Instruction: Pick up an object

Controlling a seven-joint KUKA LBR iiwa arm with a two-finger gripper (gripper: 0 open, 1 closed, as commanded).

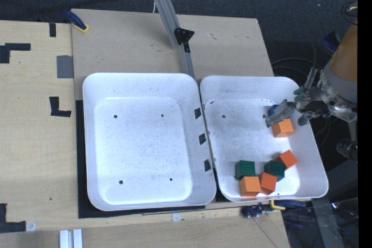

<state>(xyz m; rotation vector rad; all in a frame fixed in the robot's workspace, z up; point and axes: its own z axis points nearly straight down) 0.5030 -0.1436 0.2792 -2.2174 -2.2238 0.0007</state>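
From the overhead camera, the pincer (289, 112) hangs over the right bin (232, 96), just above an orange block (283, 128). Whether the block sits between the fingers I cannot tell, so the pick looks unfinished. Near the bin's front lie more orange blocks (251, 184) and green blocks (244, 168); the arm's wrist is cut off at the edge.

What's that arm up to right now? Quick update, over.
Gripper low in right bin, at an orange block. Grasp unconfirmed. Five more blocks clustered at near edge, apart from it.
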